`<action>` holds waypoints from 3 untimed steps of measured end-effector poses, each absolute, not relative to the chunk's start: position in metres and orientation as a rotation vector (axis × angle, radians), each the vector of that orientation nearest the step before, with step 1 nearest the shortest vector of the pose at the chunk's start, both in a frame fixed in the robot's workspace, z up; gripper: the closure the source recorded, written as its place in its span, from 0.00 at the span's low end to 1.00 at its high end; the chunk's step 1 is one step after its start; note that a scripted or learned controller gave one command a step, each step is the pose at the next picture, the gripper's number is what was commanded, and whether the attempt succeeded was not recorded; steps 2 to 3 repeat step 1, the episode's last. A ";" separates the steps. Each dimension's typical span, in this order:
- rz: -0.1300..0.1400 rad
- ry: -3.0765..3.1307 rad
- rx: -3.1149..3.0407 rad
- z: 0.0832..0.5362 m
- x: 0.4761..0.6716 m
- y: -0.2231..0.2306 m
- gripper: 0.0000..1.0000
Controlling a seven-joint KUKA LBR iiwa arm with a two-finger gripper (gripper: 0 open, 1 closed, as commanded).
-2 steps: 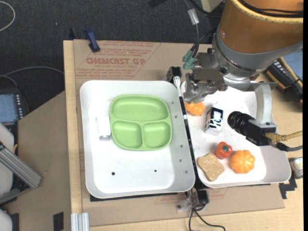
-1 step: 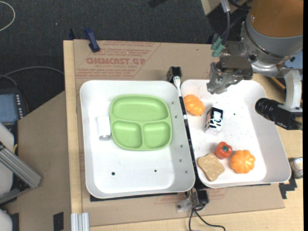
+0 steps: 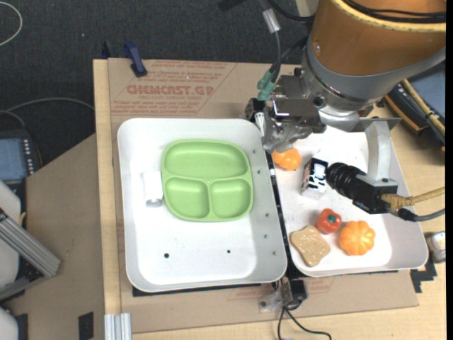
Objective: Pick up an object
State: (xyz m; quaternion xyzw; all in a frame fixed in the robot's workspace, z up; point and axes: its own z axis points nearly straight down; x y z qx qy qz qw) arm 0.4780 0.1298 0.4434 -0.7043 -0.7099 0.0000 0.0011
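My gripper (image 3: 280, 140) hangs over the far left corner of the right bin (image 3: 405, 255), under the arm's big orange band. A small orange object (image 3: 287, 160) lies right below it, partly covered by the gripper's tip; whether it is touched or gripped is hidden. Further along the right bin lie a black-and-white item (image 3: 315, 176), a red tomato (image 3: 328, 221), an orange pumpkin (image 3: 356, 237) and a tan bread slice (image 3: 310, 245).
The left bin (image 3: 141, 257) bears a green divided plate (image 3: 207, 179) and a small white piece (image 3: 152, 188) beside it. A black cylinder with a cable (image 3: 356, 185) juts over the right bin. Both bins rest on a cardboard sheet (image 3: 177, 83).
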 end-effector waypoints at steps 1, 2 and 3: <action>-0.003 -2.224 -2.221 0.454 0.480 0.126 1.00; -0.003 -2.224 -2.221 0.454 0.480 0.126 1.00; -0.003 -2.224 -2.221 0.454 0.480 0.126 1.00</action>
